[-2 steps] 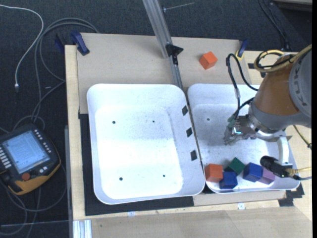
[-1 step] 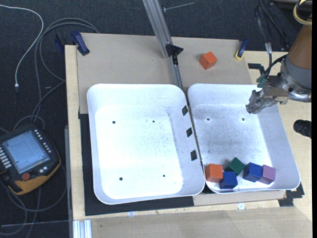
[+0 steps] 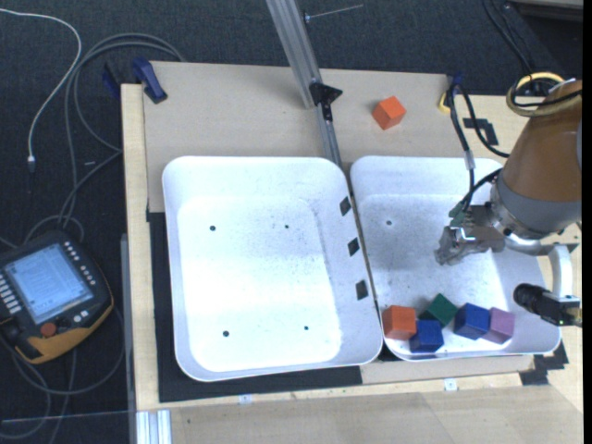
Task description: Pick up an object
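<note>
Blocks bunched at the right bin's near edge, gripper above them

Bins sit side by side on the bench (image 3: 231, 91). Left bin (image 3: 185, 192) shows bare white floor with dark speckling and four small dark dots. Right bin (image 3: 407, 192) holds five blocks, all crowded toward six o'clock along its near wall: an orange block (image 3: 400, 321) at the left end, a dark blue block (image 3: 426, 335) touching it at its four o'clock, a green block (image 3: 443, 308) just beyond that, a second blue block (image 3: 473, 320) beside the green one, and a purple block (image 3: 500, 324) at the right end. They are small, plain cubes with matte, solid-coloured faces, some turned at slight angles to the bin wall.

Gripper (image 3: 452, 247) hangs over the right bin's middle, at twelve o'clock from the green block and apart from the cluster; nothing lies between its fingers, and whether they are spread or closed cannot be told.

Another orange cube (image 3: 389, 112) rests on the bench outside the bins, at twelve o'clock from the right bin
</note>
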Robot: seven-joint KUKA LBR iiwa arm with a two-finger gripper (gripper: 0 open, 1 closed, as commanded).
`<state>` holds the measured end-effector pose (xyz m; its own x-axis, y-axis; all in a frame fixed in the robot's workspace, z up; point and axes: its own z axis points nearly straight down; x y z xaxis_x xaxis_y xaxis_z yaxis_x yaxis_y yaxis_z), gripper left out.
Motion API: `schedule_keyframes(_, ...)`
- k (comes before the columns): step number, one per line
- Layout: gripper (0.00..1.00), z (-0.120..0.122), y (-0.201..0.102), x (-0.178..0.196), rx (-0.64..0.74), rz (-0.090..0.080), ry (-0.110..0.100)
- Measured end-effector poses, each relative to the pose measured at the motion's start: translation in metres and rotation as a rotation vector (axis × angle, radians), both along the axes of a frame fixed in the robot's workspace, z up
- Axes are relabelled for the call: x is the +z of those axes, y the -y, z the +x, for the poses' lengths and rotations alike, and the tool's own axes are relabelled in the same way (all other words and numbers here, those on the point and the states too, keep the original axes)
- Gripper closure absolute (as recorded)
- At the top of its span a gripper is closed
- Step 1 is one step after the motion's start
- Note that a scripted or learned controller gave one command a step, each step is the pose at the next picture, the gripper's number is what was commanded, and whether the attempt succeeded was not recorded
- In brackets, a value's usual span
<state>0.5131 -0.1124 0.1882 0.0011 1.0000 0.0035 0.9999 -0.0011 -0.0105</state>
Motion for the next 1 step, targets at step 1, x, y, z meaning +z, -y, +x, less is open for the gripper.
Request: schedule_keyframes(1, 1.0, 0.0432, 0.0619, 0.0548, -0.002, -0.01, 0.021)
